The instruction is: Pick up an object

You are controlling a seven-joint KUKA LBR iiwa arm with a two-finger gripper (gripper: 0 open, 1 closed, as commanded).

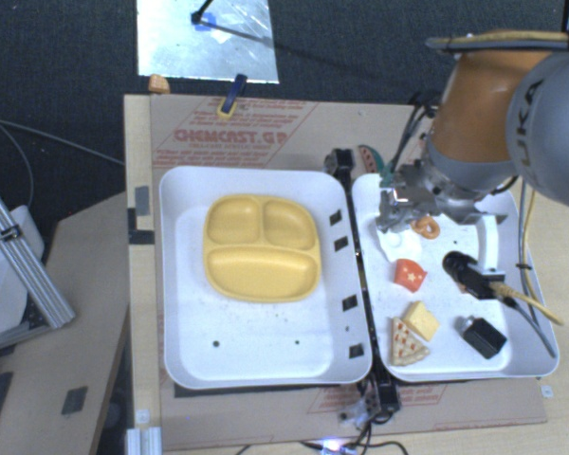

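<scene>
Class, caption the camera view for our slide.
End effector in the right bin with a cheese wedge and pizza slice; yellow divided plate in the left bin.

You have two white bins: in the left bin point(185, 282) sits a pale yellow divided plate point(262, 248), and in the right bin point(455, 363) an orange ring point(424, 226), a red block point(410, 274) with a pale mark on top, a yellow wedge point(420, 320) and a tan slice point(407, 346) dotted with red. Under them you see the tan cardboard surface point(294, 126) printed with red lettering, and the arm point(555, 131) above is grey with an orange band.
</scene>
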